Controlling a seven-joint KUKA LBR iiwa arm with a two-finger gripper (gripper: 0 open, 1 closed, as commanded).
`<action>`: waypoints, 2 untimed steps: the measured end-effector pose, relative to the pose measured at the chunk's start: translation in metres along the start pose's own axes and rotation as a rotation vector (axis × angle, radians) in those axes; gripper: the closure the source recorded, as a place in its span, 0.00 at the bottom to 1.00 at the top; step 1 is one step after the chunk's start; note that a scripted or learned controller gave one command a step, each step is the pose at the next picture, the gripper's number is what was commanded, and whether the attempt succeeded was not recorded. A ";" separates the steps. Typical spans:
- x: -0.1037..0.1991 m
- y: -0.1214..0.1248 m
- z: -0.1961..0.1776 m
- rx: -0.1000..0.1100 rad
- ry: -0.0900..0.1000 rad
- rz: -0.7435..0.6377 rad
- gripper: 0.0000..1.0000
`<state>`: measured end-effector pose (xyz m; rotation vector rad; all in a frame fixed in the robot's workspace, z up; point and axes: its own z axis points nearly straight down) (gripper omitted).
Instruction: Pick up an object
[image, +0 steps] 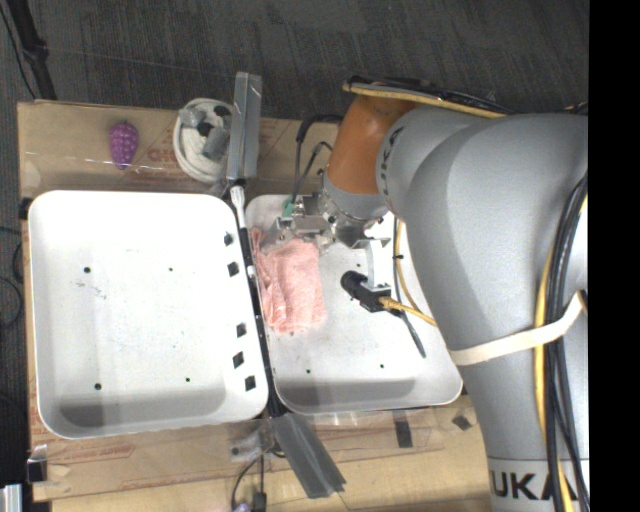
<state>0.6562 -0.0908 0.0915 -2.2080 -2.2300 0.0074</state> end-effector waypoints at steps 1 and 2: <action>0.000 0.000 0.000 0.000 0.000 0.000 0.00; 0.001 0.000 -0.010 0.003 0.000 -0.004 1.00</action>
